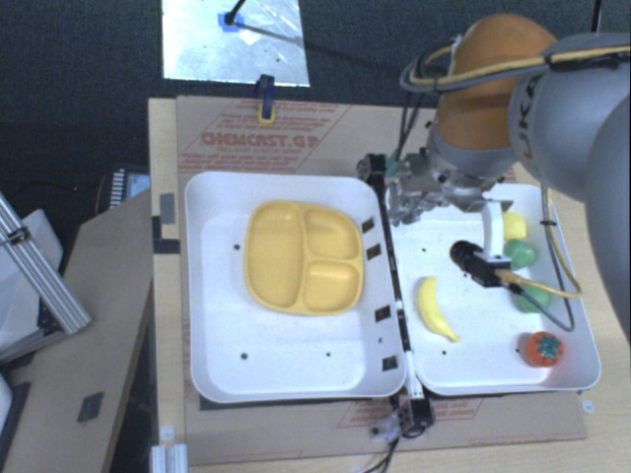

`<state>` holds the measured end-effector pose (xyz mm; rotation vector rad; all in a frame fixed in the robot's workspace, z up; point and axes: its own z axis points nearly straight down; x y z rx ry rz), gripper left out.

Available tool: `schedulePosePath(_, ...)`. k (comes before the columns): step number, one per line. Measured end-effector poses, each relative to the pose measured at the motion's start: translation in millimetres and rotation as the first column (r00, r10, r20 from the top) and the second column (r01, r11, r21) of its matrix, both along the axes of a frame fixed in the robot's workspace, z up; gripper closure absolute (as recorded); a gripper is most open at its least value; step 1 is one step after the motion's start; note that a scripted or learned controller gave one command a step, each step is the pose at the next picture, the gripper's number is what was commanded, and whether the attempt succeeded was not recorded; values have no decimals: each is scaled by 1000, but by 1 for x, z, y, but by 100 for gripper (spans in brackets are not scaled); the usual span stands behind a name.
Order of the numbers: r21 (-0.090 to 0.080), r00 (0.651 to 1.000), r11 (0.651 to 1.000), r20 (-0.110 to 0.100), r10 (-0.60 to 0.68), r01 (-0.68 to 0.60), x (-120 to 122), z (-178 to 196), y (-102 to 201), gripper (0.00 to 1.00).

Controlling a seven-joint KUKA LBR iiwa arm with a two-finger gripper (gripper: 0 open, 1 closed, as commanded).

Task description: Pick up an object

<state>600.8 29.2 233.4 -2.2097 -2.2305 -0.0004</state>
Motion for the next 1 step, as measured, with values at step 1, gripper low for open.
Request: schedulePosePath(1,0,1000,1000,0,0,0,-19,-9,45,100)
